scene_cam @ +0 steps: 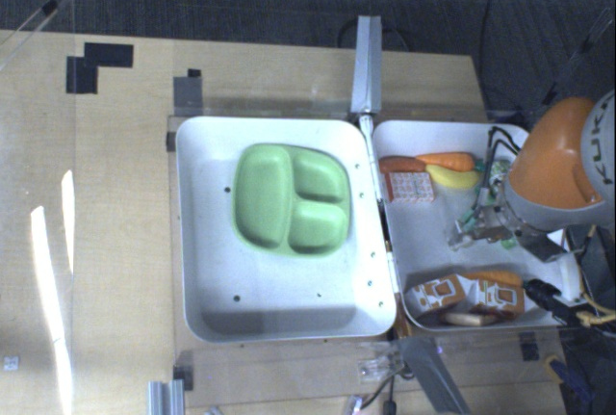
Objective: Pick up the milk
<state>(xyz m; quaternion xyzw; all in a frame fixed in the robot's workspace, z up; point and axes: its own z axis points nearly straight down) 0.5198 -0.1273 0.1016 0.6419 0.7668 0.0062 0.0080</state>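
The milk (469,294) is a brown and white carton lying on its side along the near wall of the right bin (423,240). My gripper (479,230) hangs over the middle of that bin, just beyond the carton and slightly to its right, with a gap of bare bin floor between them. Nothing shows in the gripper. The orange band of the arm (551,163) hides the bin's right side.
At the far end of the right bin lie a carrot (448,160), a yellow banana (452,176) and a small red and white box (408,185). A green sectioned plate (291,197) sits in the left bin (207,240). A metal divider post (367,66) stands between the bins.
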